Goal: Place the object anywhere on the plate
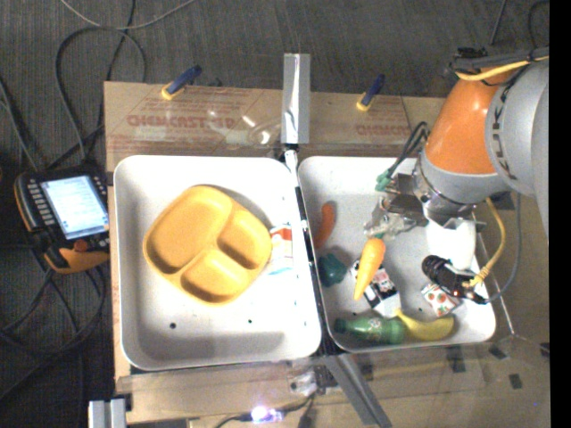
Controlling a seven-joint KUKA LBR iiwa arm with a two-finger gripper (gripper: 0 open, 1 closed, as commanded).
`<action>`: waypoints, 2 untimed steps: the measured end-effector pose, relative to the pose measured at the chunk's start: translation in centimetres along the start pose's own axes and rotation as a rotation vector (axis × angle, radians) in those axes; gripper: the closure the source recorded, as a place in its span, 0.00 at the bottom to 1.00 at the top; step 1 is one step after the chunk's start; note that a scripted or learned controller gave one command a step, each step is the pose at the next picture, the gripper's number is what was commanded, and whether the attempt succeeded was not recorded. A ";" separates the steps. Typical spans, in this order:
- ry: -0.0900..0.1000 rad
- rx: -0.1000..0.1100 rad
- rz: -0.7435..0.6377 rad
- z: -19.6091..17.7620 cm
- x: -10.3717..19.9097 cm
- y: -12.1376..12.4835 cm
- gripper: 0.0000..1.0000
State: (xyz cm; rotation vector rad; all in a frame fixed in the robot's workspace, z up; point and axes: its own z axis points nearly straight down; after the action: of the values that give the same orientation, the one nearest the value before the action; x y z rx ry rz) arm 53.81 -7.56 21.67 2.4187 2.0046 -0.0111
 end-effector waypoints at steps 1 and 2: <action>0.004 0.000 -0.090 1.2 9.5 -1.2 1.00; 0.002 -0.001 -0.216 3.4 17.7 2.8 1.00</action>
State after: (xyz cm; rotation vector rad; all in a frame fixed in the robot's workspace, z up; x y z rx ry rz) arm 59.82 9.33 18.17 2.1895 2.2538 -0.0078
